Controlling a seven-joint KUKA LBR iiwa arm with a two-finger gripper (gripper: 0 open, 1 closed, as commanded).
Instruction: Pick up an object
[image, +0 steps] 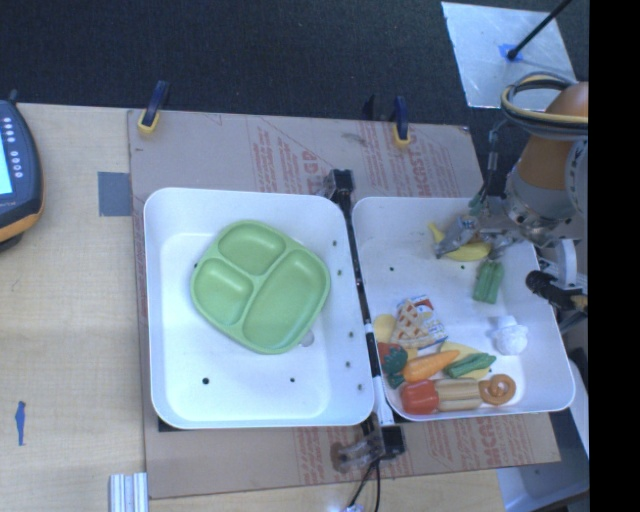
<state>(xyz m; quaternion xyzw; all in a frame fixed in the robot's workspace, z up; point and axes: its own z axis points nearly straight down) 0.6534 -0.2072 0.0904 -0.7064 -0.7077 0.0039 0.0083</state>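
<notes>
The claw (462, 236) hangs low over the far part of the right bin (560, 395), its dark fingers reaching toward the left from the arm (545, 165), and a yellow banana (468, 252) lies right under and against them; whether the fingers are apart, together or clamped on the fruit I cannot tell, since they blur into one dark shape. The banana is small, bright yellow, curved, lying flat on the white floor of the bin with one tip poking out to the left of the claw. Just to its right, near but apart, lies a green block (488, 282), narrow and slightly tilted. Further toward the near side sits a white lump (509, 336), and along the near wall a heap of toy food: a waffle packet (418, 322) with red and blue print too small to read, an orange carrot (432, 365), a green pod (470, 364), a red piece (420, 397), a tan stick (458, 395) and a ringed doughnut (497, 388), all touching or nearly so. The left bin (170, 395) holds a pale green divided plate (262, 285) with three compartments, lying flat near its middle. The board beneath the bins carries faint reddish lettering that is not legible. At the left edge of the desk (70, 330) lies a dark pendant (15, 170) with a small screen and buttons.
</notes>
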